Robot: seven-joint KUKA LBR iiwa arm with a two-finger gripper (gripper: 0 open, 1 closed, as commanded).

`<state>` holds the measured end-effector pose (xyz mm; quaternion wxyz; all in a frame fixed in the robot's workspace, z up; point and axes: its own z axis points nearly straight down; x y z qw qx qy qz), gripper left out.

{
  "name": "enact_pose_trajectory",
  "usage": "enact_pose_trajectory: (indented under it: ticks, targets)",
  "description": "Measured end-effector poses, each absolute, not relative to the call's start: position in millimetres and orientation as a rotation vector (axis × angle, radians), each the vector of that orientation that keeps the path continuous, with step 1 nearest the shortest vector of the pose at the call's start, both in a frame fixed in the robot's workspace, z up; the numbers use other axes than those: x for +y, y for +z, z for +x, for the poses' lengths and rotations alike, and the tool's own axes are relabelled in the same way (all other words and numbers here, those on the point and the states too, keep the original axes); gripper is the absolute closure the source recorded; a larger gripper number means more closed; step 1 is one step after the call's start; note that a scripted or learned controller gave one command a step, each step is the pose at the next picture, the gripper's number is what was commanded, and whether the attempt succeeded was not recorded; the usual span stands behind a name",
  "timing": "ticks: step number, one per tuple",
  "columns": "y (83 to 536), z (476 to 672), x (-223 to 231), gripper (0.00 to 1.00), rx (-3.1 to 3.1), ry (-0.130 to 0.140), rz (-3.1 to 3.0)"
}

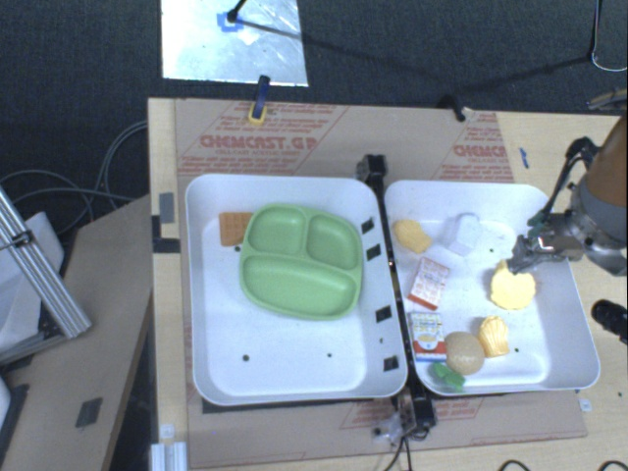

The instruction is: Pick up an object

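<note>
The gripper (523, 255) hangs just over the yellow disc (512, 288) in the right bin (586, 346); its state cannot be told. Recommended: descend squarely, straddling the disc's edges.

Two bins sit side by side on the table (324, 130). The left bin (211, 361) holds a divided tray (299, 261) with a flat cracker (234, 228) at its left edge. In the right bin (569, 356), a round disc (512, 289) lies near the right wall under the tool (525, 253), a packet (429, 283) lies near the left wall, and a ball (464, 351) sits toward the front edge.
</note>
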<state>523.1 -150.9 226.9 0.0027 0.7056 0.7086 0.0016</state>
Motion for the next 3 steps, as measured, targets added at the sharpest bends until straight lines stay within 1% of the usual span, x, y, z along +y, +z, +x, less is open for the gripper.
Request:
enact_pose_trajectory:
  ticks: [1, 2, 3]
  targets:
    - [218.1, 541.0, -95.1, 1.0, 2.232, 0.005, 2.209]
    - [212.6, 550.3, -49.2, 1.0, 2.231, 0.003, 2.21]
    - [210.5, 554.4, 2.0, 1.0, 2.232, 0.004, 2.211]
